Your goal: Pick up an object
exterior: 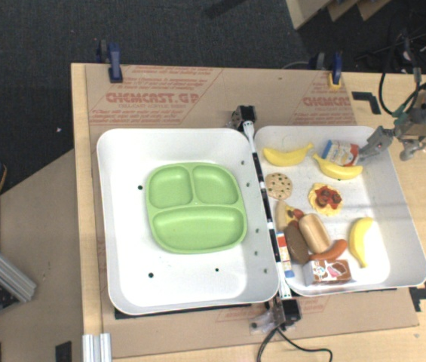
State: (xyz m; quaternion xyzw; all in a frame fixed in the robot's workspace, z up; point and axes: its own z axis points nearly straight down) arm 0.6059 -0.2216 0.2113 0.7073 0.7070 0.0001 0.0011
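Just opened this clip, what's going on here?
A robot arm reaches in from the right, its gripper low over the far right corner of the right bin, close to a small carton and a banana. Nothing is visibly between its fingers. More toy food lies in that bin, and the left bin holds a green divided plate.

Pale green divided plate (195,207) in the white left bin (122,202), right of the plate three yellow bananas (286,155), a tan speckled cookie (278,185), red-topped mini pizza (326,197), brown hot dog (312,234), blue clamps (112,60) beyond it
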